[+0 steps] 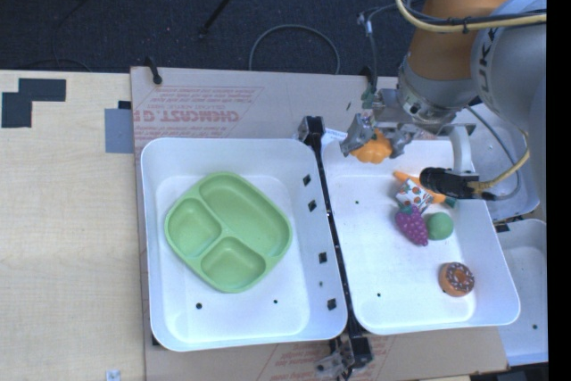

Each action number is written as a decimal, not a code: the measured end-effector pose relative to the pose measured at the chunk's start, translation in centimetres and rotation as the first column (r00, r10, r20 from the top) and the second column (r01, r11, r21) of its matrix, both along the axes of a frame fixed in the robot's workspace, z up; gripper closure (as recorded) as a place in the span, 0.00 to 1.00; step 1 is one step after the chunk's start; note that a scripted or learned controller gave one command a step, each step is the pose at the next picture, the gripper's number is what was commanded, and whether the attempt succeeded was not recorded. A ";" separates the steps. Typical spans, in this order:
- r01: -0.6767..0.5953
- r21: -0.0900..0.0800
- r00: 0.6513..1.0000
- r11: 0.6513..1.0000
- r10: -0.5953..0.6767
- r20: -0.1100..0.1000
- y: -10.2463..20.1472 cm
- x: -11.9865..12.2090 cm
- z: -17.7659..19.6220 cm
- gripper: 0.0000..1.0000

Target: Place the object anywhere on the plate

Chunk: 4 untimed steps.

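A green three-compartment plate [228, 230] lies in the left bin [169, 161]. My gripper [375, 141] hangs over the back left corner of the right bin [375, 299], shut on a small orange object [374, 150] held between its fingers. The orange object is raised near the bin's back rim, well to the right of the plate.
In the right bin lie a purple grape bunch [411, 224], a green ball [440, 227], an orange-and-white toy [412, 188] and a chocolate donut [457, 278]. A black divider [326, 227] runs between the bins. The arm and its cables fill the upper right.
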State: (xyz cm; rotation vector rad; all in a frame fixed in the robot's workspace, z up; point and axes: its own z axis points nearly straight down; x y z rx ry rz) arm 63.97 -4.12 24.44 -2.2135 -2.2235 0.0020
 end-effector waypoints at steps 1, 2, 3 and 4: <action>0.001 0.000 1.000 1.000 -0.001 -0.002 4.2 -1.5 -1.2 1.00; 0.001 -0.001 1.000 1.000 -0.001 -0.001 9.0 -2.7 -0.4 1.00; 0.001 -0.001 1.000 1.000 -0.001 -0.003 13.9 -4.4 -1.9 1.00; 0.000 -0.001 1.000 1.000 0.000 -0.003 19.1 -5.4 -2.8 1.00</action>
